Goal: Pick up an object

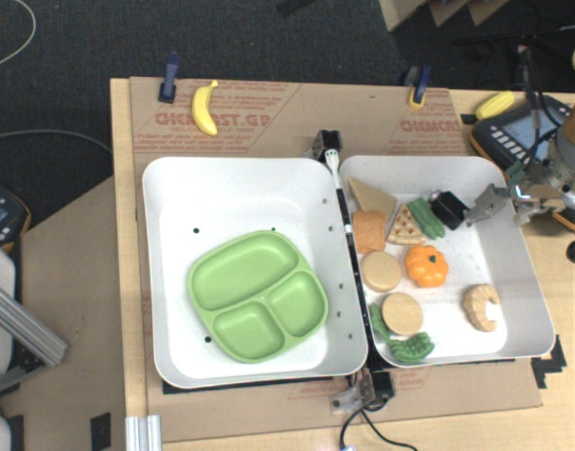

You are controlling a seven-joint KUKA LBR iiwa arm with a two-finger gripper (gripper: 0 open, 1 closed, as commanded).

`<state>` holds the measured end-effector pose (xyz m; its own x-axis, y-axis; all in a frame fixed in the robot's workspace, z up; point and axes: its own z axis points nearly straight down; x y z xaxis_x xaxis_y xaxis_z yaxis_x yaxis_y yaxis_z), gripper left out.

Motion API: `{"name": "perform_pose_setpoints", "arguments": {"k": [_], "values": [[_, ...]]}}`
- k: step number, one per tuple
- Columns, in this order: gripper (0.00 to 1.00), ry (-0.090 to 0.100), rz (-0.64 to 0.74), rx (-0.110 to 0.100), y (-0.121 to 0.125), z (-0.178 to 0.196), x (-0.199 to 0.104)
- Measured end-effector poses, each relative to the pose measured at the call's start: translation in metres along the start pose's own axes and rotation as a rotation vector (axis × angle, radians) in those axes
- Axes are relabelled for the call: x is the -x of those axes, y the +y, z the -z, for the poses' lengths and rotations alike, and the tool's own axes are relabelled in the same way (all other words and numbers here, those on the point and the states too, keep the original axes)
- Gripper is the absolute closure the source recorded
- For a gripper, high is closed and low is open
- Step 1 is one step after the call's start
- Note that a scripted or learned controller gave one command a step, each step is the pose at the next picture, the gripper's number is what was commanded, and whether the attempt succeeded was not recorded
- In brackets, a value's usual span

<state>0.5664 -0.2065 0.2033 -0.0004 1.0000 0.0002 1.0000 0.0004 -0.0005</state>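
Observer: two white bins on counter [287, 120]; left bin [165, 252] holds one green plate [257, 294].
Recorder: right bin [513, 271]?
Observer: one orange pumpkin [427, 265]; two round biscuits [380, 272] [401, 314]; one toast [369, 230]; one pizza slice [405, 224]; one tan wedge [370, 196]; one roll [481, 307]; two green pieces [426, 217] [411, 348].
Recorder: hand [489, 205]?
Observer: over right bin's far right part; open or closed, cannot tell; one banana [205, 107] on counter beyond left bin.

The arm [549, 184] runs off the right edge, its wrist blurred. In the right bin [513, 263] a round cookie [401, 314] covers part of a green vegetable [411, 348] at the near wall; what vegetable it is cannot be told.
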Motion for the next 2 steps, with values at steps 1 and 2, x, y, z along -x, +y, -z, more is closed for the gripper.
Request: {"name": "perform_pose_setpoints", "arguments": {"k": [1, 2], "values": [[0.0, -0.005, 0.001, 0.02, -0.011, -0.098, -0.04], [0.0, 0.0, 0.006, 0.006, 0.028, -0.094, -0.109]]}}
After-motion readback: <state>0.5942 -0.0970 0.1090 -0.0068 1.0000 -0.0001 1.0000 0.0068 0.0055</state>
